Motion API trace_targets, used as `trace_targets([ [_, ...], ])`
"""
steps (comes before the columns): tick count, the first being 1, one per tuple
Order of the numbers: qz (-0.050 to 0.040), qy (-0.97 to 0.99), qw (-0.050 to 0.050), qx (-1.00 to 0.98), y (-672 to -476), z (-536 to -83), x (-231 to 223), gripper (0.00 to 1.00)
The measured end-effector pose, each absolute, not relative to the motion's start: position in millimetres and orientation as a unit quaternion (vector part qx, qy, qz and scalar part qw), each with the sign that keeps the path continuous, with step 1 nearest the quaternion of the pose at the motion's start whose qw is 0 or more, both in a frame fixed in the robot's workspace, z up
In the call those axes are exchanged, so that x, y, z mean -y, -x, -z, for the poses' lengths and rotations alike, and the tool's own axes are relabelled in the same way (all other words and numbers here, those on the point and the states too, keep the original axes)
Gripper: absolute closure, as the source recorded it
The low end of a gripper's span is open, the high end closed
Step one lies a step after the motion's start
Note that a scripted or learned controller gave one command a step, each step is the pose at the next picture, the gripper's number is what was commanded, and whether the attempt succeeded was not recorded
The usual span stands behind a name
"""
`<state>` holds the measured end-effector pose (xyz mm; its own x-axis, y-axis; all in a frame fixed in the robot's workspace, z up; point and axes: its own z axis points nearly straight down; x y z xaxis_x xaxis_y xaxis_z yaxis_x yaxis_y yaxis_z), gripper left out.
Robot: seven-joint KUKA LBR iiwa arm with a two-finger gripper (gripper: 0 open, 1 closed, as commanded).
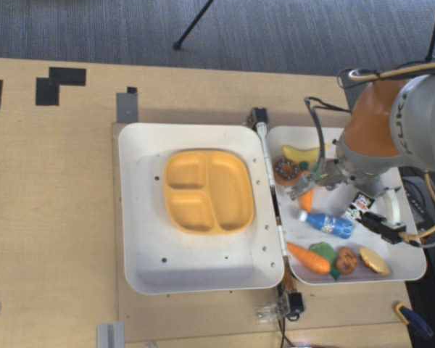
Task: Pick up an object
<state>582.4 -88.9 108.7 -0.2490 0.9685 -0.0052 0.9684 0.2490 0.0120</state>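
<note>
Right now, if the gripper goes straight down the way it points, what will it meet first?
Probably the small orange piece just under the gripper, near the left side of the right bin. The blue bottle lies close beside it; depth is hard to judge from above.

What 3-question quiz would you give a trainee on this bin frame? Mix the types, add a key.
1. True or false: the yellow divided plate lies in the left bin.
2. Which lies nearest the right bin's front edge?
A. banana
B. carrot
C. blue bottle
3. Fill in: the arm's pincer hangs over the ____ bin.

Key
1. True: it sits mid-bin.
2. B: the carrot lies by the front rim, the bottle mid-bin, the banana at the back.
3. Right.
</note>
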Motion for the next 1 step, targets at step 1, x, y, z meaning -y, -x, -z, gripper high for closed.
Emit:
trace_targets([
  [1,-0.0023,-0.570,0.004,-0.822,-567.6,-87.4,88.2,0.00],
])
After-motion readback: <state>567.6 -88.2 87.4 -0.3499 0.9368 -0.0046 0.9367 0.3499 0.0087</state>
